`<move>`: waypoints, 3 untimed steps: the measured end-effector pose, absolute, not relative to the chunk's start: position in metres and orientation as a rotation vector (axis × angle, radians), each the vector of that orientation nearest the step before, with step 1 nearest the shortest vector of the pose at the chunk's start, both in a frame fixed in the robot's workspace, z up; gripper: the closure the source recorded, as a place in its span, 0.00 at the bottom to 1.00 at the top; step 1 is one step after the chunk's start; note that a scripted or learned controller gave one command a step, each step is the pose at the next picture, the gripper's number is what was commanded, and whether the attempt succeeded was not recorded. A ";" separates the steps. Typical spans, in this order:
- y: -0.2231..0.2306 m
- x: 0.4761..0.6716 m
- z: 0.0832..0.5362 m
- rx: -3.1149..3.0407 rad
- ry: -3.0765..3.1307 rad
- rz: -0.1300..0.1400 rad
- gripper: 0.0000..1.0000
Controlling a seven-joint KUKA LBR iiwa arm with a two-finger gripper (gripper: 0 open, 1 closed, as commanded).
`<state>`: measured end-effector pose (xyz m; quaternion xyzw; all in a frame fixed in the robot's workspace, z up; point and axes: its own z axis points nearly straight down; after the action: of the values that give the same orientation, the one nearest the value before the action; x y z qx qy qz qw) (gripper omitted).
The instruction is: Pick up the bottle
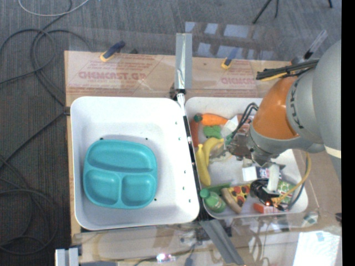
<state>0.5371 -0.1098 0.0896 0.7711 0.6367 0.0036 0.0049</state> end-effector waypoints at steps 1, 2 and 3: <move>-0.103 0.492 0.091 2.128 2.286 0.015 0.00; -0.124 0.501 0.090 1.722 2.615 0.010 0.00; -0.124 0.502 0.099 1.723 2.613 0.013 1.00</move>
<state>0.5019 -0.1244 0.0993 0.5504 0.8349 0.0040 0.0056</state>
